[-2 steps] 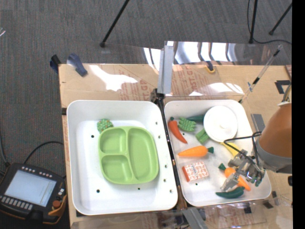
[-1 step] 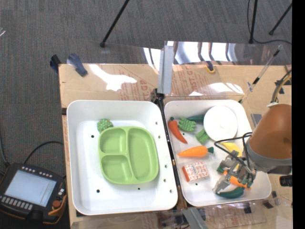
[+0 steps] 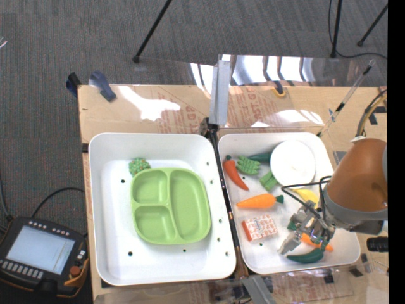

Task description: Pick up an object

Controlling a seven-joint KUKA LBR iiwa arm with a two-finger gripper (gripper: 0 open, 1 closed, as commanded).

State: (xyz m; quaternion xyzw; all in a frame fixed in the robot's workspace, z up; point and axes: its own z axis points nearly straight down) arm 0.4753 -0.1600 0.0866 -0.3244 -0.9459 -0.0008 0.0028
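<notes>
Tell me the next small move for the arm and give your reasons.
Probably lower the tool slightly and close. It hangs low in the near right corner of the right white bin, directly over a small orange piece and a dark green curved toy vegetable. Nothing is visibly between its fingers yet, so a grasp looks unfinished.

The brown bench (image 3: 158, 109) carries two shallow white bins side by side, the left bin (image 3: 104, 170) and the right bin (image 3: 329, 147) touching along their inner rims, with a blue clamp (image 3: 101, 84) lying at its far left corner.
</notes>
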